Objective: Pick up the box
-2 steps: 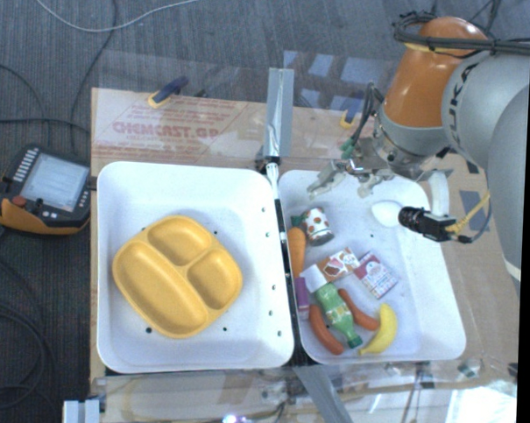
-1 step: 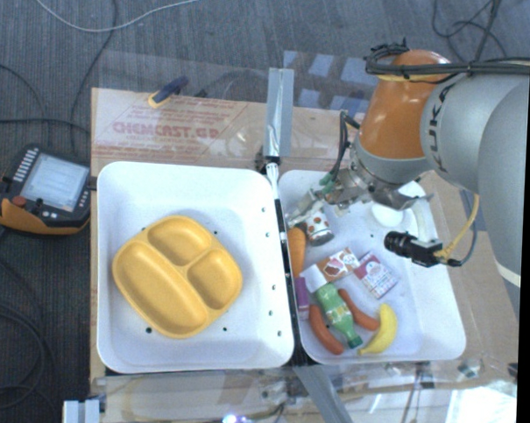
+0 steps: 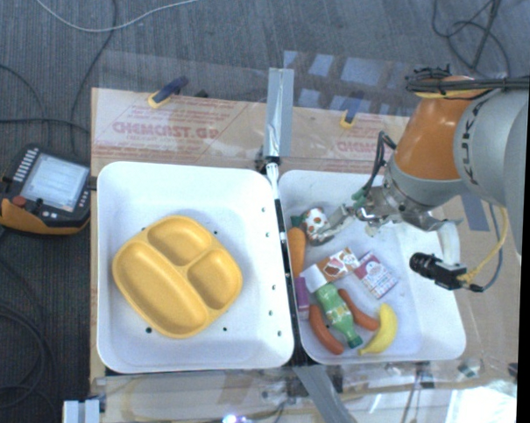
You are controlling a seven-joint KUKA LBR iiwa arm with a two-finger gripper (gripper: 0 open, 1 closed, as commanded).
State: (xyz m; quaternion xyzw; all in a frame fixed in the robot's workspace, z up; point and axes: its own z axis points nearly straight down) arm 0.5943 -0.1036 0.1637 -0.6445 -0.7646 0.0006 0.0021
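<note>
Two small boxes lie in the right bin [image 3: 435, 336]. One is a red and white box [image 3: 335, 264] near the bin's middle. The other is a pink and white box [image 3: 377, 276], just right of the first. My gripper [image 3: 345, 215] hangs over the bin's far part, above and slightly behind the red and white box, beside a round white and red toy [image 3: 314, 221]. Nothing shows in its grasp. The grey arm with its orange band [image 3: 434, 143] reaches in from the right.
Also in the right bin are a carrot [image 3: 296, 249], a green bottle [image 3: 336, 309], two red sausages [image 3: 324, 331], a banana [image 3: 381, 330] and a pink item [image 3: 303, 293]. A yellow divided plate [image 3: 178, 273] sits in the left bin [image 3: 126, 187]. A teach pendant [image 3: 43, 191] lies left of the bench.
</note>
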